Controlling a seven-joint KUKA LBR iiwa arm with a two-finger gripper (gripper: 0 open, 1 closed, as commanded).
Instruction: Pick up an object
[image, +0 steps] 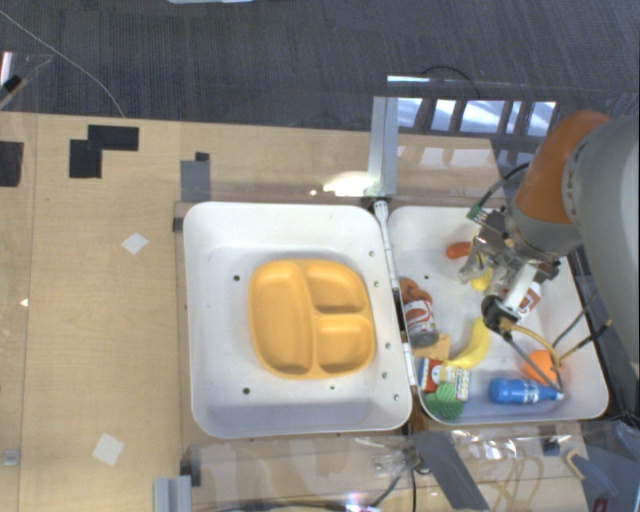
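Currently in approach step: end effector (503, 268) low over right bin (590, 395), opening state cannot be told. Nearest objects: banana (474, 345) just below it, orange piece (458, 250) beside. Next: descend, close on one item, lift.

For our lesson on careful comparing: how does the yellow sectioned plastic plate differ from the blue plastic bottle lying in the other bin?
The yellow sectioned plastic plate lies alone in the left white bin; the blue plastic bottle lies among clutter in the right white bin. The plate is wide, flat and far larger; the bottle is small and cylindrical, on its side. Both rest untouched, apart from the gripper.
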